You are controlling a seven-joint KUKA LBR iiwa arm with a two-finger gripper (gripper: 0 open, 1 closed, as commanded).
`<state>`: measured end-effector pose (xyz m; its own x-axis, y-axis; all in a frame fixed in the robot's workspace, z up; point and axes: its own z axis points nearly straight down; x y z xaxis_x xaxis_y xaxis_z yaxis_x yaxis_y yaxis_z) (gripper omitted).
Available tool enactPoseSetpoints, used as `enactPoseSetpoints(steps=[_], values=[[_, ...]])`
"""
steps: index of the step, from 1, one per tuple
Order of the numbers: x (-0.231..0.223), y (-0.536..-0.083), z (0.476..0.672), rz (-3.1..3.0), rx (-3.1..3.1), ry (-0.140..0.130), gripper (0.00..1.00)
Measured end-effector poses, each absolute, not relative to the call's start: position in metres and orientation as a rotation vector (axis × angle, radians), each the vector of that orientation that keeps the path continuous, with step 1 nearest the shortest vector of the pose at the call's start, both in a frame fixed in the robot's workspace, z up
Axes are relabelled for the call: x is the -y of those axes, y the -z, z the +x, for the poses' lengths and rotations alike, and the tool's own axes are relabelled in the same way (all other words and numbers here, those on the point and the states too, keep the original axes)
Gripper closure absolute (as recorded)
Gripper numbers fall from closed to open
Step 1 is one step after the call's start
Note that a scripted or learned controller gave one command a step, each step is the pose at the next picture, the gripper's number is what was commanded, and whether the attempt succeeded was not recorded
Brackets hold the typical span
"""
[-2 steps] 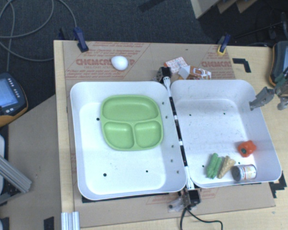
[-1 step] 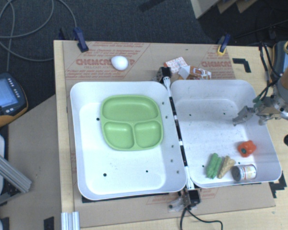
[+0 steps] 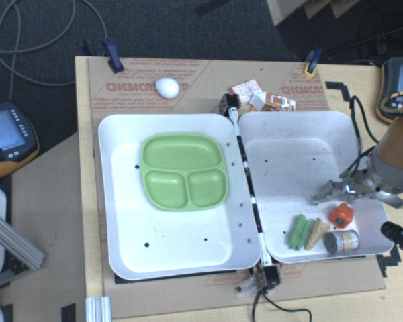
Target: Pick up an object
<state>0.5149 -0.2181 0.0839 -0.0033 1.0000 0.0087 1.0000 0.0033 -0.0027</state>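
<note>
My gripper (image 3: 326,193) reaches into the right bin (image 3: 289,146) from the right edge, low over the bin floor. Its fingers (image 3: 320,194) point left and look spread, with nothing between them. Just below and right of it sits a small red-orange pepper-like toy (image 3: 342,215). A silver can (image 3: 341,241) lies on its side near the bin's front edge. To its left lie a green pod-shaped toy (image 3: 299,231) and a tan stick-like toy (image 3: 316,233), side by side.
The left bin (image 3: 121,247) holds a green three-compartment plate (image 3: 185,170). Behind the bins, on the cardboard, rest a white egg-shaped object (image 3: 166,87) and small snack packets (image 3: 258,98). Two blue clamps (image 3: 112,54) grip the back edge.
</note>
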Motion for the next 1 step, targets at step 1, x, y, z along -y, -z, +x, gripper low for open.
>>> enactPoseSetpoints(steps=[1], values=[[0.2159,-0.0841,0.4787,-2.219,2.219,0.0,0.0]])
